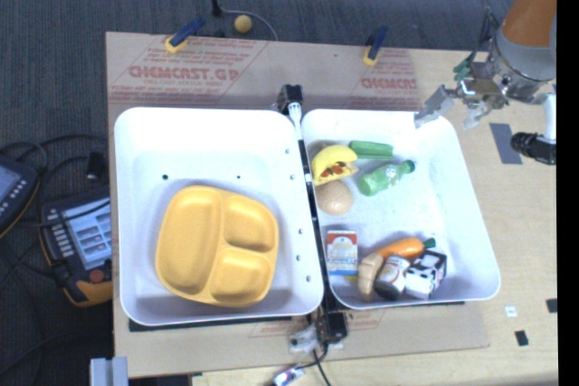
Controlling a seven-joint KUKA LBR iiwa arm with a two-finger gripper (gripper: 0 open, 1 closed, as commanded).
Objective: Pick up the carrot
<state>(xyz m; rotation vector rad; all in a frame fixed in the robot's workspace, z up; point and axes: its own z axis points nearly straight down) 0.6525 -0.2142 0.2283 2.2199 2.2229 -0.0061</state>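
- Step in hand was judged to be the approach: the carrot had not been reached and nothing was held.
- The grey two-finger gripper (450,108), below the orange-banded wrist, was seen above the far right corner of the shallow white right-hand bin (463,194), fingers spread wide with nothing between them.
- The small orange carrot with a green top (403,248) was seen lying near the front of that bin, well apart from the gripper, green end pointing right.
- The carrot was crowded: a black-and-white cow-patterned carton (423,274) was touching or just beside it in front, a brown bottle-like item (371,272) sat at its left end, and a red-and-white box (341,251) lay further left.
- A green plastic bottle (384,177) and a yellow banana (332,163) were noted in the far half, between gripper and carrot.
- The yellow compartment tray (217,243) in the left bin was not involved.
- The next move was judged to call for travel toward the front of the bin, fingers aligned across the carrot's narrow width, and a descent clear of the carton.
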